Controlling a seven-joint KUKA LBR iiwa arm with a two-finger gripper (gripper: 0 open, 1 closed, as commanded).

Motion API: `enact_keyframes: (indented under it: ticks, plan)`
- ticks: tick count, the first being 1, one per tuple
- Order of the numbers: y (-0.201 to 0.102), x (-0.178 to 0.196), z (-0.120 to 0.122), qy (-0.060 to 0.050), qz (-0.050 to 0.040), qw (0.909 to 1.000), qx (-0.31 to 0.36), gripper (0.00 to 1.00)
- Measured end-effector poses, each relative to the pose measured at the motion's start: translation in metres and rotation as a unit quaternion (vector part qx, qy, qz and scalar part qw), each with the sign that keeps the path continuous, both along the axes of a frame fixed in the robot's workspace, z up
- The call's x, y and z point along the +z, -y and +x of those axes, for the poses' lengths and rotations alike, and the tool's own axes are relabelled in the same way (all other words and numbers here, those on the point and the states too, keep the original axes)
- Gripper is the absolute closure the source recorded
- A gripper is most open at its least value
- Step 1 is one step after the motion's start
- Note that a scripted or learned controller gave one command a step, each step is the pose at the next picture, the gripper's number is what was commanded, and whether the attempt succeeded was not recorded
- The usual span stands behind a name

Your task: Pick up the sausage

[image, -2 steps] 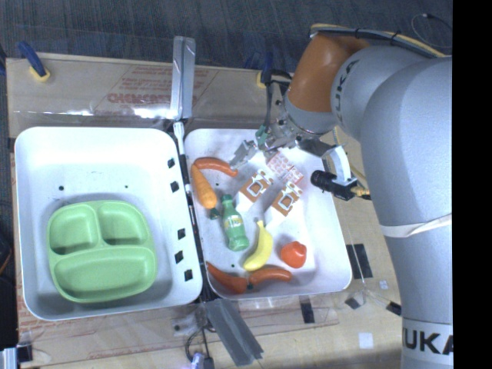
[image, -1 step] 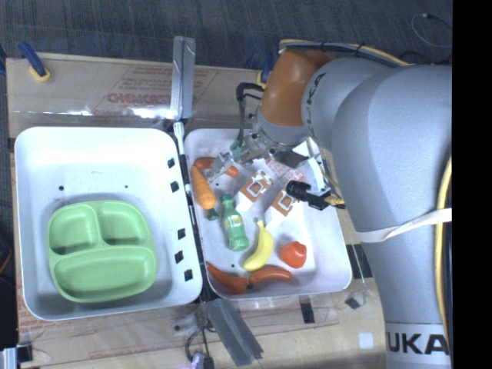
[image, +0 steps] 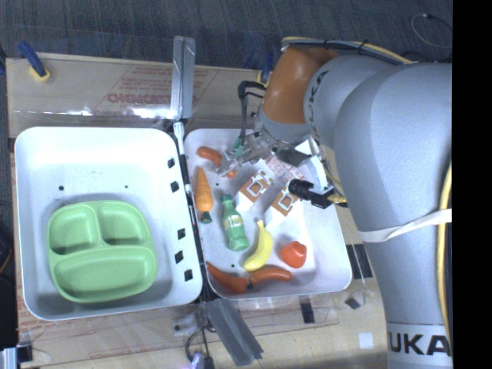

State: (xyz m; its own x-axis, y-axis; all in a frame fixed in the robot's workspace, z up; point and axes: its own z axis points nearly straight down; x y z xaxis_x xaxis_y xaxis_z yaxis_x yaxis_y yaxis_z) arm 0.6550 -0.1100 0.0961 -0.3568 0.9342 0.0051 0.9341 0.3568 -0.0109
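Where the right bin [image: 332, 271] comes nearest the camera, at about six o'clock along its front wall, lies the sausage [image: 270, 276], a reddish-brown link stretched left to right. Its left end touches a red chili pepper [image: 225, 278] that curves along the same wall toward seven o'clock. Just above the sausage, a yellow banana [image: 260, 248] leans upward, and at its three o'clock side sits a small red tomato [image: 293, 254], near but apart from the sausage. A green bottle [image: 234, 223] lies beside the banana on the nine o'clock side, and farther toward the dividing wall an orange carrot [image: 202, 191] points lengthwise up the bin. At the eleven o'clock corner rests a second small orange-red link [image: 209, 155].

Over the twelve o'clock half of that bin hangs the arm [image: 384, 167], grey with its orange band, coming in from three o'clock. Its pincer [image: 238, 154] sits low near that far corner, just beside the small link and well apart from the sausage. From here I cannot tell whether the pincer is wide or narrow, and nothing shows between its tips. Brown and white marker tags [image: 270, 187] are fixed below the wrist.

At nine o'clock, the left bin [image: 38, 152] holds a green divided plate [image: 101, 249] toward its front. Both bins rest on the desk [image: 92, 83].
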Motion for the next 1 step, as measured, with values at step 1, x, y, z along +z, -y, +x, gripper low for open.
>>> enact_keyframes:
  ticks: [1]
  plan:
    - [-0.0584,0.0935,-0.0058,0.003,0.0001,0.9978,0.066,1.00]
